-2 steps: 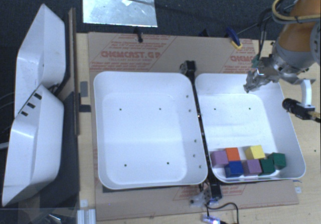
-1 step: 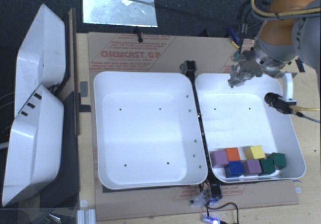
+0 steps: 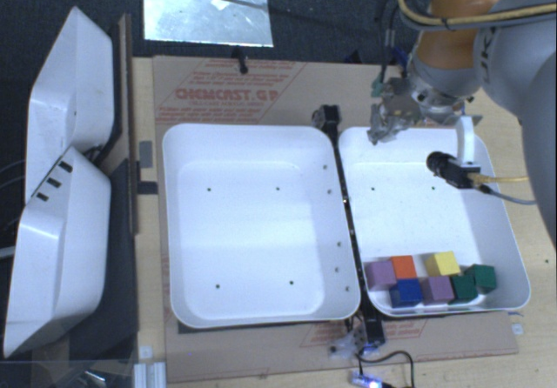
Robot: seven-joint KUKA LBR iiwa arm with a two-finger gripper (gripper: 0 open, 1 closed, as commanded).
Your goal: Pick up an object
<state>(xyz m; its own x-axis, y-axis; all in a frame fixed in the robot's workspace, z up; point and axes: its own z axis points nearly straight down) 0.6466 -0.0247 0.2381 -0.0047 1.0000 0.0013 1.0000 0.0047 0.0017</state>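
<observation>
Camera view, near to far. Near edge of right bin (image 3: 513,247): cluster of small blocks in two short rows running left-right — purple (image 3: 380,273), orange (image 3: 404,267), yellow (image 3: 443,264), blue (image 3: 406,292), mauve (image 3: 438,289), green (image 3: 474,280). Blocks touching or nearly so; cube-like, no clear long axis. Left bin (image 3: 183,221) alongside. Gripper (image 3: 385,130) hangs over right bin's far-left corner, well apart from blocks; finger state cannot tell. Cardboard (image 3: 228,86) beyond bins carries red lettering, partly legible: "CHEMCAST".
</observation>
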